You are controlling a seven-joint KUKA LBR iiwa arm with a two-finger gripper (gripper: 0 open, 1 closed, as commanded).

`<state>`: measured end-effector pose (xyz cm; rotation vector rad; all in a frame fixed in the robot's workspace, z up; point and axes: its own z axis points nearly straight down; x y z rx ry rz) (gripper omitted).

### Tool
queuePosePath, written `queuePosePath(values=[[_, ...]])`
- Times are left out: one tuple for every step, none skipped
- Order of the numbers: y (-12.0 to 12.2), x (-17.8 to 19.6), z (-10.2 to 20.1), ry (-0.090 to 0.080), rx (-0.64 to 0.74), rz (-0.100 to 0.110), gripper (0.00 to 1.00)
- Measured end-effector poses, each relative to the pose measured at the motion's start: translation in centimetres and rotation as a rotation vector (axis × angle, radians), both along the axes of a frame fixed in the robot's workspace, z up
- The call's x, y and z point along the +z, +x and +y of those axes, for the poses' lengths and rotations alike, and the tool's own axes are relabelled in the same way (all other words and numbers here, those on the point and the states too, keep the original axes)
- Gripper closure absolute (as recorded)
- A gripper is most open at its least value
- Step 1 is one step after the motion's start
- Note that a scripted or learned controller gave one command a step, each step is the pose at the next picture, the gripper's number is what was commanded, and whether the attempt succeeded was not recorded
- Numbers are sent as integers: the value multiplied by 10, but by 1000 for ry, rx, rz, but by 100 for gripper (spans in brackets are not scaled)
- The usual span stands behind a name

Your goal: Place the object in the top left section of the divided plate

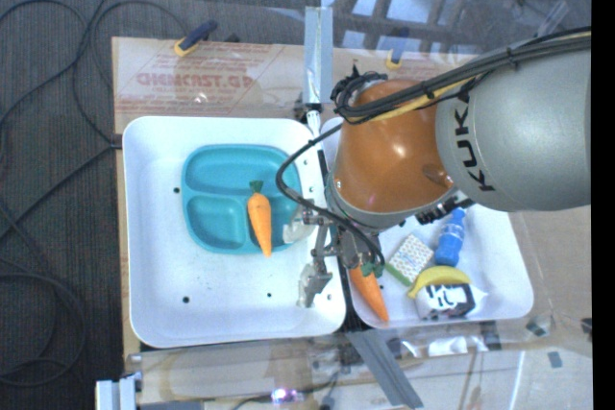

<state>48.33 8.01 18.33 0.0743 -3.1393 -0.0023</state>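
Observation:
A blue divided plate (216,173) lies in the left white bin (163,293). An orange carrot (259,221) with a green stem rests on the plate's right side, stem end toward the back and its tip past the plate's lower right rim. My gripper (322,269) hangs under the orange wrist band, low over the wall between the two bins, just right of the carrot and apart from it. A second carrot (369,295) lies in the right bin close beside the gripper.
The right bin (509,288) holds a banana (437,279), a blue bottle (451,238), a white checkered packet (410,255) and a black and white item (448,301). The big grey arm covers most of that bin.

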Motion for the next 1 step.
queuePosePath(values=[[1, 9, 1, 2, -1, -1, 100]])
